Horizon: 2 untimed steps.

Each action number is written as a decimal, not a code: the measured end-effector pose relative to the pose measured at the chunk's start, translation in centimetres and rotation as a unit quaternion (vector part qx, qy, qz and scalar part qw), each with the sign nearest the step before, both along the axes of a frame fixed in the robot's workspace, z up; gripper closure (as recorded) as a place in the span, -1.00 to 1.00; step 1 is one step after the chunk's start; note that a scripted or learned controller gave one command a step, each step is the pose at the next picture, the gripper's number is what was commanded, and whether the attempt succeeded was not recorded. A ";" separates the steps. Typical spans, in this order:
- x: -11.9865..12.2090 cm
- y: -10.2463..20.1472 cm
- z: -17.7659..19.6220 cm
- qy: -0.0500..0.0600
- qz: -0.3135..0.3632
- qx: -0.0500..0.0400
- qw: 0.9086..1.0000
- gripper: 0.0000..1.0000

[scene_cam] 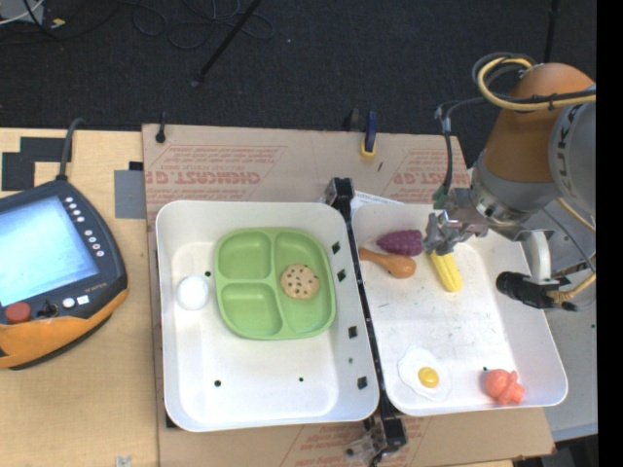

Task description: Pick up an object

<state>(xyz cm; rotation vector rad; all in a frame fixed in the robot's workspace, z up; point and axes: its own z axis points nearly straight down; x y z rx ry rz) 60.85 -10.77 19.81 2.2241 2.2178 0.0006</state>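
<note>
Yellow corn (447, 271) in right bin, just under pincer (440, 239).

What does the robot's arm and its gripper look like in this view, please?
The arm is a rounded grey body with a broad orange band above the wrist. A yellowish cable loops over the top of that band, and thinner dark cables run down beside it. The gripper is a small assembly of grey and dark metal parts, too small to make out markings.

Bench (58, 397), cardboard sheet (243, 163), two white bins (185, 377) side by side, teach pendant (49, 270) at left
</note>
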 end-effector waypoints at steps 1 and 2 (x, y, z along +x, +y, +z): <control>0.0 -0.2 3.1 0.000 0.002 0.000 1.000 1.00; -0.4 4.1 3.4 0.002 0.003 0.001 1.000 1.00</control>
